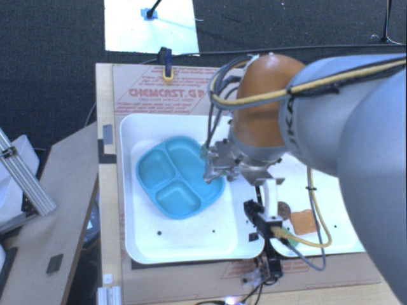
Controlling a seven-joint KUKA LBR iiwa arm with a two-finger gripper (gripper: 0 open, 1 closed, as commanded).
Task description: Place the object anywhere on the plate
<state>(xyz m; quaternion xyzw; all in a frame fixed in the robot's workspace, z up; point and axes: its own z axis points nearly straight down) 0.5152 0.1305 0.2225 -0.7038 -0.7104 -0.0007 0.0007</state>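
Now | blue plate (172, 176) in left bin (137, 234) (sectioned) | arm (331, 113) overhead

Single fixed camera above the bench (108, 189), angled down on both white bins (137, 234); the arm (343, 119) enters from the right, close to the lens.

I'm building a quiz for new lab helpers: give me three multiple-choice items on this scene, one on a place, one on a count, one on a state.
1. The blue plate lies in:
A. the left bin
B. the right bin
C. the cardboard

2. The plate's compartments number:
A. two
B. three
C. five

3. The brown object lies:
A. on the plate
B. in the right bin
C. outside the bins

Answers: A, white left bin wall surrounds the plate; B, ridges split it into three; B, it rests apart from the plate, beside the arm.
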